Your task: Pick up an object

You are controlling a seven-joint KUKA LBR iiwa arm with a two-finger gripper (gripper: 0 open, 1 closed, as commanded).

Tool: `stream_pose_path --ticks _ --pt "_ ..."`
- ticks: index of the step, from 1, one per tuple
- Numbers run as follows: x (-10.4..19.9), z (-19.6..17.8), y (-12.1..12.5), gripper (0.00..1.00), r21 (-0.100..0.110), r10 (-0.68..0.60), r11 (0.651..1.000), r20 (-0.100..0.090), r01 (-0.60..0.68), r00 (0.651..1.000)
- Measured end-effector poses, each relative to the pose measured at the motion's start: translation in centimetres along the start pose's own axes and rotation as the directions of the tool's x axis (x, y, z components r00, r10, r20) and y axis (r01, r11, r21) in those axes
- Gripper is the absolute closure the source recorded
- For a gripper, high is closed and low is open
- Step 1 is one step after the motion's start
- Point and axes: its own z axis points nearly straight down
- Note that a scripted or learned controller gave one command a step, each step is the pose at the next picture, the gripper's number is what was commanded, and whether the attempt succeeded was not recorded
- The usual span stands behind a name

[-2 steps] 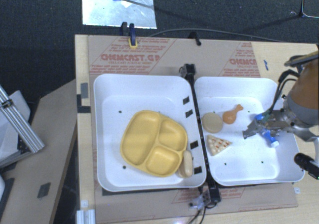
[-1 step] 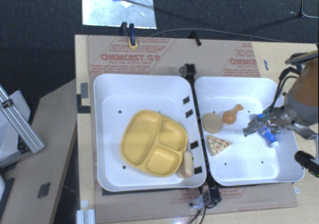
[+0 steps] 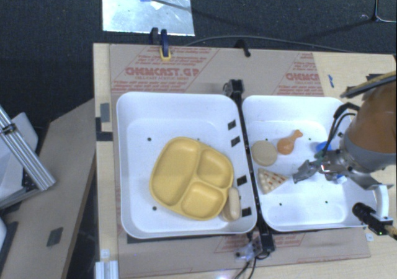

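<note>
In the right white shallow plastic bin [image 3: 291, 219], three small toy foods lie close together: a tan triangular wedge patterned like a pizza slice [image 3: 272, 180], a round beige disc like a biscuit [image 3: 265, 152], and an orange drumstick-shaped piece [image 3: 289, 142]. The pincer [image 3: 305, 172] of the grey arm sits just right of the wedge; its dark tip looks drawn to a point, but whether it is spread or pressed together I cannot tell, and nothing is visibly pinched in it. The wedge seems the likeliest target. It looks like light, stiff moulded plastic, flat and low against the bin floor, probably smooth enough to skid if nudged from one side, so a grip across its two straight edges near the wide end would likely hold best. Its long axis runs left to right, with the narrow tip towards the pincer and the broad crust end towards the divider between the bins. The disc lies just above the wedge, near touching; the drumstick lies above and right of the disc, its thin end pointing up-right. Left of the wedge, across the divider, the other white bin [image 3: 133, 147] holds a yellow compartment tray [image 3: 192, 177] with a small beige bread-like roll [image 3: 232, 203] at its lower right edge.
</note>
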Motion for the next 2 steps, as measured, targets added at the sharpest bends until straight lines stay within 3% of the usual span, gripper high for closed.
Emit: stream_pose_path --ticks 1,2 --pt "0.1 5.2 0.0 0.00 0.000 0.000 1.000 -0.001 0.000 1.000" --pt "0.0 3.9 0.1 1.00 -0.005 0.000 1.000 0.002 0.000 1.000"
